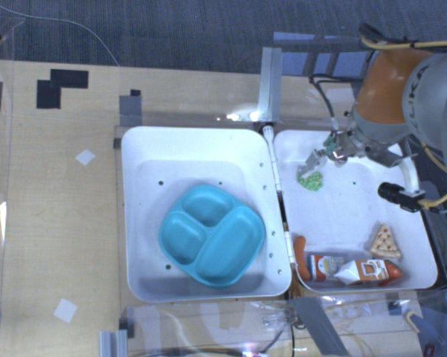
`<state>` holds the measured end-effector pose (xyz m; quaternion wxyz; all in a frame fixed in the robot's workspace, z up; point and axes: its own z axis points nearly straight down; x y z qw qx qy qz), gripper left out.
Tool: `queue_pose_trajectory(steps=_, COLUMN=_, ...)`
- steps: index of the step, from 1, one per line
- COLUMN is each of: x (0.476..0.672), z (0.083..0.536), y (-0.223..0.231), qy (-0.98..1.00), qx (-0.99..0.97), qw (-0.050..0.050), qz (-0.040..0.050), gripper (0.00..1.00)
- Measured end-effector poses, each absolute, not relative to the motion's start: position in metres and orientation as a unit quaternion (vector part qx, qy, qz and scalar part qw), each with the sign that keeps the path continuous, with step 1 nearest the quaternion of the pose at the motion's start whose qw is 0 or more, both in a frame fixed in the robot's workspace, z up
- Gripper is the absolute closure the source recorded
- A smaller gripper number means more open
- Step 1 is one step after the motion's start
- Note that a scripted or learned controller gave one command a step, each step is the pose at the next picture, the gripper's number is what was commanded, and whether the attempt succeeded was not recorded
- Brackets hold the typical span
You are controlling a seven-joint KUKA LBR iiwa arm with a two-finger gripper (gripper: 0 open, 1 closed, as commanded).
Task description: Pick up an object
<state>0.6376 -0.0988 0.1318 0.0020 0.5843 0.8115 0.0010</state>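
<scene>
Left bin (pixel 134 199): blue plate (pixel 212 234). Right bin (pixel 342 199): bottle (pixel 349 268), pizza slice (pixel 384 242).

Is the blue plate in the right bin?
No, the blue plate lies in the left bin; the right bin holds a green item, a pizza slice and a packet.

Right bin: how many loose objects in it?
3. A green piece at the upper left by the gripper, a pizza-slice toy at the lower right, a packet along the front wall. The arm may hide more.
</scene>
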Motion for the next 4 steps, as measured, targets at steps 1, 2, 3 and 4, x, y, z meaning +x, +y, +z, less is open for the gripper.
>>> queue_pose_trajectory(steps=1, x=0.624, z=0.088, y=-0.121, qy=0.86, qx=0.51, qw=0.004, qz=0.0021, gripper=0.0)
queue_pose_trajectory(steps=2, x=0.667, z=0.088, y=-0.097, qy=0.859, qx=0.513, qw=-0.002, qz=-0.0045, gripper=0.0)
queue_pose_trajectory(steps=3, x=0.641, z=0.087, y=-0.102, qy=0.819, qx=0.574, qw=0.003, qz=0.0019, gripper=0.0)
queue_pose_trajectory(steps=4, x=0.644, z=0.101, y=-0.101, qy=0.82, qx=0.573, qw=0.007, qz=0.0043, gripper=1.0)
